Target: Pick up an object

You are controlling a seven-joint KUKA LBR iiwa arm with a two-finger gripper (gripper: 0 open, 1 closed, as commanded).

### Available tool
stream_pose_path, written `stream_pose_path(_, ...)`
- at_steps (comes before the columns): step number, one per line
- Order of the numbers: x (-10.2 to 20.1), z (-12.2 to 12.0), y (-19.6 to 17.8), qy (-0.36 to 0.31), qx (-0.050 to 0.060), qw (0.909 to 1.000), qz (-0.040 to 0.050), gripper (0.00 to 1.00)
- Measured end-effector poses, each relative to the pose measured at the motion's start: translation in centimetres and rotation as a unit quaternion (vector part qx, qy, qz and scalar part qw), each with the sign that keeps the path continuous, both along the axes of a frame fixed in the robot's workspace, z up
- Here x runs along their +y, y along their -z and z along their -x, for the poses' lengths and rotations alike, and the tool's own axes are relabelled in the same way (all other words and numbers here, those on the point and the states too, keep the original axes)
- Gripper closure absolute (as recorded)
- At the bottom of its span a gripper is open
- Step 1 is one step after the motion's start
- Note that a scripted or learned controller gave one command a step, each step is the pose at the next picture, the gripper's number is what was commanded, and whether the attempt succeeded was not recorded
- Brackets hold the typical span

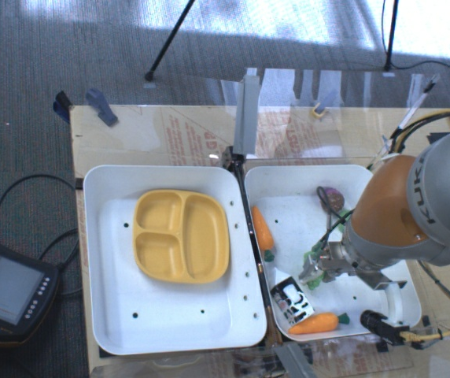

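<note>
While the left bin [99, 290] carries a yellow plate [182, 235] with three compartments, lying a little above its middle and closer to its right wall, the right bin [288, 181] carries several small things. Along the left wall of the right bin lies an orange carrot [262, 227] with a green end, pointing toward the near edge. In the near left corner of this bin a small black and white object [293, 301] lies tilted, and just beside it, along the near wall, lies a second carrot [315, 324], almost level. Near the far wall, a dark round object [331, 198] with a thin stem rests apart from the others.

The arm [402, 211] reaches in from the right, with its orange band over the right half of the right bin, and it bends down toward the bin floor. The gripper [317, 269] is low near the middle of the bin, close above the black and white object. I cannot tell how far it is open, and no object is seen between its tips.
</note>
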State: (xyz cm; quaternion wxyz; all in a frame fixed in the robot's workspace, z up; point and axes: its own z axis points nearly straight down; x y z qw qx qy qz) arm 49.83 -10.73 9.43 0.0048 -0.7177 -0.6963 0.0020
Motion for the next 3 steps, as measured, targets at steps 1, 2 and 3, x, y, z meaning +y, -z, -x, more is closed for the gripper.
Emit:
stream_pose_path(1, 6.8, -7.3, -9.5, 0.040, -0.006, 0.9992, 0.0009, 1.00)
stream_pose_path(2, 3.7, 0.5, -9.2, -0.044, -0.002, 0.9990, 0.0013, 1.00)
stream_pose_path(3, 7.1, -7.2, -16.0, 0.042, -0.004, 0.9991, 0.0022, 1.00)
